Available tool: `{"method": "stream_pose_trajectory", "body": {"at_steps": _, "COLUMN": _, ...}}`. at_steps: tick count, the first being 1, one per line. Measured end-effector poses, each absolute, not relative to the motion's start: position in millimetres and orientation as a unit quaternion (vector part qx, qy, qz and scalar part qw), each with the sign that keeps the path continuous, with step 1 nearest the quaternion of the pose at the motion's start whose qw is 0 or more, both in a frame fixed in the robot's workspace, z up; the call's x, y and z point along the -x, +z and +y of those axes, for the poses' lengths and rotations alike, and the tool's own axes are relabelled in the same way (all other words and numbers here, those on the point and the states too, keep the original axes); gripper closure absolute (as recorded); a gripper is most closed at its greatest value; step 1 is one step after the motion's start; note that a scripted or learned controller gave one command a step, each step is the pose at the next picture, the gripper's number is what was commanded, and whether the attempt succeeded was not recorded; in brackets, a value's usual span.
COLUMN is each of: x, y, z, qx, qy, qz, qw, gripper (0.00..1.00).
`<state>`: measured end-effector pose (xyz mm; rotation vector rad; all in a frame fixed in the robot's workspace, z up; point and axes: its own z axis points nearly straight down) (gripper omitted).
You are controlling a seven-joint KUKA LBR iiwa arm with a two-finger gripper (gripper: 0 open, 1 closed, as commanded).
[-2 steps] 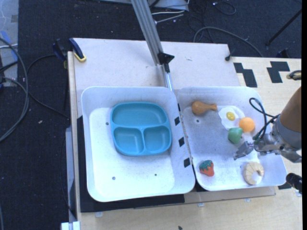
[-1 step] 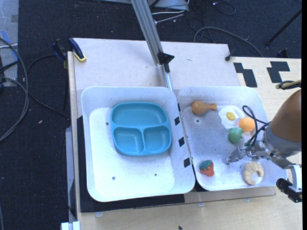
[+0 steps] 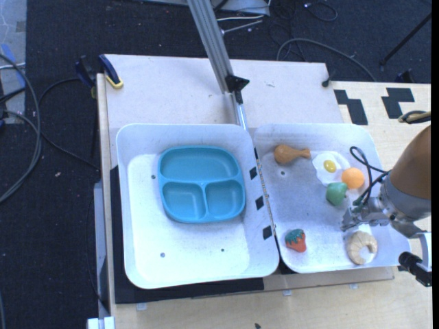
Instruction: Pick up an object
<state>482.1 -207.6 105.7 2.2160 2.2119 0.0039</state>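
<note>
The right bin holds several toy foods. A brown drumstick lies at its back, with a fried egg, an orange ball and a green piece to the right of it. A red strawberry sits near the front edge. A pale croissant lies at the front right. My gripper hangs low over the right side of this bin, just behind the croissant and in front of the green piece. Nothing is visibly held in it.
The left bin carries a blue three-compartment tray. A slanted metal pole rises from the back between the bins. Black cables loop from my wrist over the right bin's far corner.
</note>
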Motion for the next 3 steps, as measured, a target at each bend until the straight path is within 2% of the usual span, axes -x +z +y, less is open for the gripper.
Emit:
{"method": "stream_pose_trajectory", "body": {"at_steps": 1, "x": -493.0, "y": 157, "z": -203, "qx": -0.706, "qy": 0.0010, "qz": 0.708, "qw": 0.002, "gripper": 1.00}}
{"method": "stream_pose_trajectory", "body": {"at_steps": 2, "x": -494.2, "y": 199, "z": -206, "qx": -0.706, "qy": 0.0008, "qz": 0.708, "qw": 0.002, "gripper": 1.00}}
{"method": "stream_pose_trajectory", "body": {"at_steps": 3, "x": -494.6, "y": 263, "z": -202, "qx": -0.706, "qy": 0.0013, "qz": 0.709, "qw": 0.003, "gripper": 1.00}}
